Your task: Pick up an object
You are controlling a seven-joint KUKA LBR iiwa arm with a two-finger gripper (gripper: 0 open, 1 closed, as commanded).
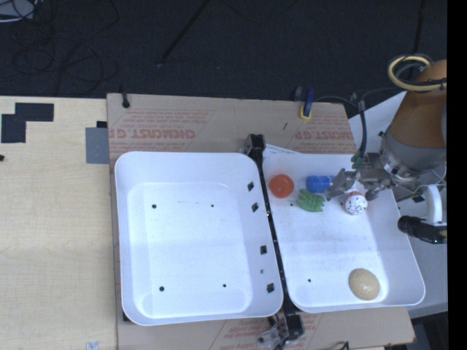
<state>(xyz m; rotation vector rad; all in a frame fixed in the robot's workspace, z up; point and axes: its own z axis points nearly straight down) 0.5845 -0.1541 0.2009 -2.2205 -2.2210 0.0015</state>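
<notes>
Nearest the lens, a tan egg-shaped object (364, 283) lies well below the speckled white ball (355, 205), which sits between the gripper's (355, 192) spread fingers, unclamped, so closing off-centre could squirt it aside.

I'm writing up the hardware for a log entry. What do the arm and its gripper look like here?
The arm shows a broad orange band above a grey wrist section. A yellow cable loop sits at its top. The gripper is grey bare metal with thin fingers, and a dark cylindrical part sticks out beside the wrist.
</notes>
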